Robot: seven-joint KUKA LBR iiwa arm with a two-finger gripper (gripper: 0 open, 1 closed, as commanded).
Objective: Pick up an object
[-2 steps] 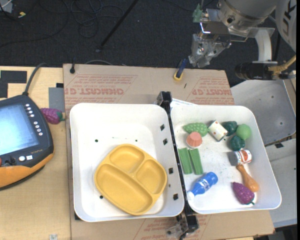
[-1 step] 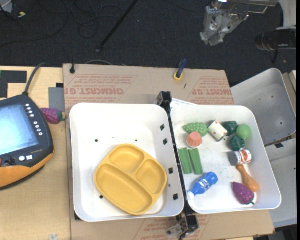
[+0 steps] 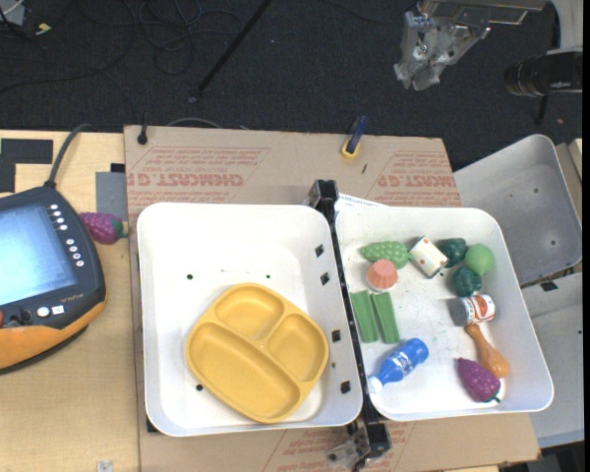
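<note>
My gripper [image 3: 420,70] hangs high above the bench at the back right, well beyond the far rim of the right bin [image 3: 531,337], with nothing seen in it. The right bin holds several toys: a blue bottle [image 3: 400,360], two green bars [image 3: 374,316], a pink-topped piece [image 3: 382,275], a green bumpy piece [image 3: 385,253], a white block [image 3: 429,256], a light green ball [image 3: 480,259], dark green pieces [image 3: 464,281], a red and white can [image 3: 477,309], an orange piece [image 3: 488,348] and a purple fruit [image 3: 477,379].
The left bin [image 3: 167,254] holds a yellow divided plate [image 3: 257,350]. A tablet-like pendant [image 3: 34,273] lies on the bench at the left, with a purple toy [image 3: 100,226] beside it. A blue and yellow clip [image 3: 353,139] sits on the cardboard behind the bins.
</note>
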